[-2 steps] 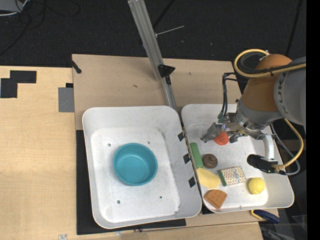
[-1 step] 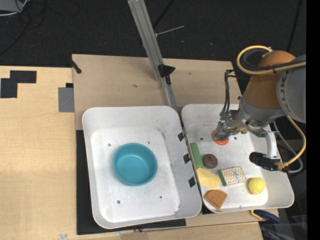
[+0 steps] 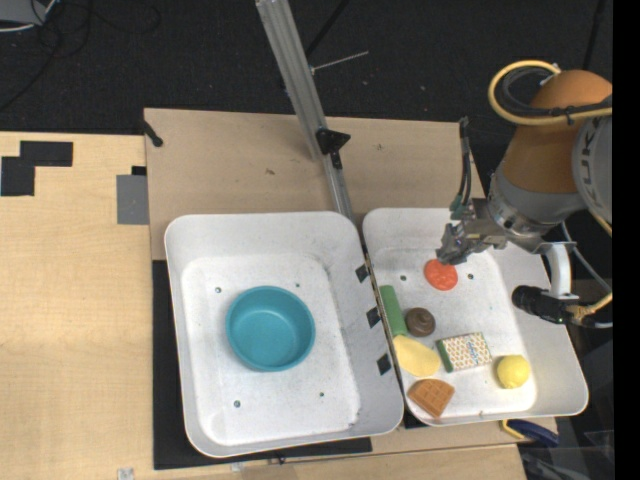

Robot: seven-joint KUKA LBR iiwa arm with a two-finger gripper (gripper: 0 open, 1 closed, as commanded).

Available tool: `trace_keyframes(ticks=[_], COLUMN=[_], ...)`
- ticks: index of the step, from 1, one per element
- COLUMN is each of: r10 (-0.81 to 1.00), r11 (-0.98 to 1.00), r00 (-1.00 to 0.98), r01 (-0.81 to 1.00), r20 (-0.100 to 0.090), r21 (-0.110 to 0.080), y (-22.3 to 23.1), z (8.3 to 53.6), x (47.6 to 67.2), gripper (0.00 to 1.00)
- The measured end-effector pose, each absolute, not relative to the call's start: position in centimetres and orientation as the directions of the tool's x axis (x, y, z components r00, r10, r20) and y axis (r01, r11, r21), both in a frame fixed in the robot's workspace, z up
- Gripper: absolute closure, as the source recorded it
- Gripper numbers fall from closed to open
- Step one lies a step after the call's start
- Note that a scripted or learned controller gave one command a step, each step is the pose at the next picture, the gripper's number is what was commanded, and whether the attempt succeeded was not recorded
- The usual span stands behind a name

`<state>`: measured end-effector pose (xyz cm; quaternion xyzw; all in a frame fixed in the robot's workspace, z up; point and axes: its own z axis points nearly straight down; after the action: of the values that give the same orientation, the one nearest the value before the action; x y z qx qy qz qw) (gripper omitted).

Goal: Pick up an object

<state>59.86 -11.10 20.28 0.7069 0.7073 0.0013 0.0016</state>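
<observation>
The right bin (image 3: 400,230) holds a red round object (image 3: 441,275), a green bar (image 3: 391,309), a brown round piece (image 3: 420,321), a pale yellow wedge (image 3: 417,355), a patterned packet (image 3: 465,351), a yellow ball (image 3: 512,371) and a tan waffle (image 3: 432,397). My gripper (image 3: 455,249) hangs just above the red object's upper edge, pointing down at it. The red object lies on the bin floor, directly below the fingertips.
A teal bowl (image 3: 270,328) sits in the left bin (image 3: 200,258). A slanted metal rail (image 3: 300,88) rises behind the two bins. The arm's grey body with its orange band (image 3: 565,93) looms over the right bin's far right corner.
</observation>
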Motion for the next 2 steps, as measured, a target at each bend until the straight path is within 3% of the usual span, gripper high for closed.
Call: trace_keyframes(ticks=[2], r10=[1.000], r11=[0.000], r00=[0.000], r01=[1.000], r20=[0.000], r21=[0.004], y=[-11.0], z=[29.5], x=[60.1], gripper=[1.00])
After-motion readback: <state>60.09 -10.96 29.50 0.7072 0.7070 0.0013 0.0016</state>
